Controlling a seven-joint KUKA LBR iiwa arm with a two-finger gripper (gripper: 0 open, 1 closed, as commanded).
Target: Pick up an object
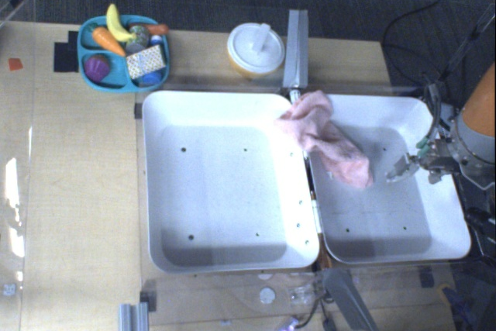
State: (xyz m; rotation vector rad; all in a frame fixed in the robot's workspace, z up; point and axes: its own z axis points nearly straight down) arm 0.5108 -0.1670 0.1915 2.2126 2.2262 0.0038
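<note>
A crumpled pink cloth lies in the right bin, its upper-left end draped over the divider onto the rim of the left bin. My gripper hovers over the right side of the right bin, just right of the cloth's lower end and apart from it. Its two fingers stand spread and open, with nothing between them. The grey arm with its orange band comes in from the right edge.
Behind the bins a blue tray holds toy food, including a banana and a carrot. A white lidded cup stands beside a grey metal post. Cables run at the far right.
</note>
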